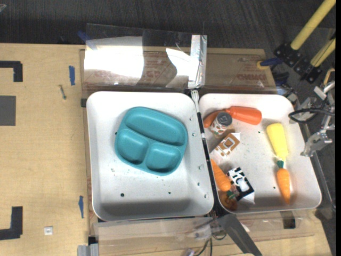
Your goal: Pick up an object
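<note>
We see two shallow white bins side by side on the light wooden tabletop (37, 143), and we take the right bin (256, 159) as our reference for all places. The things that can be picked up lie inside it.

- Against its far wall lies an orange toy (245, 114) with a long rounded shape. A small brown piece with a grey round top (221, 121) touches the orange toy's left end.
- Just nearer than that, toward the bin's left wall, lies a small brown and white box (227, 144), tilted.
- Along the left wall, in the near half, lies a toy carrot (221, 177). A black and white toy (241, 183) touches it on its right side, and we cannot tell what this toy is.
- In the right half of the bin a yellow toy (277, 139) lies lengthwise.
- A second toy carrot (284, 183) lies just nearer than the yellow toy, close to the right wall.

The left bin (101, 143) touches the right bin's left wall, and it holds a teal divided plate (151, 140) with three compartments. Behind both bins a clear plastic sheet (144, 57) stands upright and reflects light.

Just outside the right bin's right wall we see grey metal parts with dark cables (318, 135). We cannot tell whether the jaws are released or clenched, and no thing in the bin is seen between them.
</note>
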### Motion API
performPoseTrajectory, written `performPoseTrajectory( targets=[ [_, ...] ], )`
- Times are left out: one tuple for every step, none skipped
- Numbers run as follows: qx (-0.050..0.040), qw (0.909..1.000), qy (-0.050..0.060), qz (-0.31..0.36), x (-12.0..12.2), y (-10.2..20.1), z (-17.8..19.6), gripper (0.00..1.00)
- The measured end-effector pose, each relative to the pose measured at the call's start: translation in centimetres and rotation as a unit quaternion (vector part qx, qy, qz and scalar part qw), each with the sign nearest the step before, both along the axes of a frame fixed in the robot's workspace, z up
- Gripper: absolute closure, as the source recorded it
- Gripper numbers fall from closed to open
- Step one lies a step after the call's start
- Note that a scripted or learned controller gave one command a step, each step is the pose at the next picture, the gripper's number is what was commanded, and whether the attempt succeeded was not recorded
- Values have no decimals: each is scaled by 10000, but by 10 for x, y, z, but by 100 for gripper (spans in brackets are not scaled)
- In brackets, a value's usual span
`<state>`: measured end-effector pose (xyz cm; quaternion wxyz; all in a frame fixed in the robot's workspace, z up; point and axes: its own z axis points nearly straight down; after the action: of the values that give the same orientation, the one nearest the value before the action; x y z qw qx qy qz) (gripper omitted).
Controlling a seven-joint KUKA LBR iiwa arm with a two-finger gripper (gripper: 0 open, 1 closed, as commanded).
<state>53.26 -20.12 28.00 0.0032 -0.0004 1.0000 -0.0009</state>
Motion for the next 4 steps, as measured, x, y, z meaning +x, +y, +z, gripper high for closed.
performPoseTrajectory(
  targets=[
    [-5,9994,-12,-341,-29,-23,-190,0],
    [-23,9995,-69,-317,-25,-22,-178,100],
    [-10,9988,-55,-494,35,-22,-44,100],
    [3,9987,-5,-501,32,-22,-49,0]
  ],
)
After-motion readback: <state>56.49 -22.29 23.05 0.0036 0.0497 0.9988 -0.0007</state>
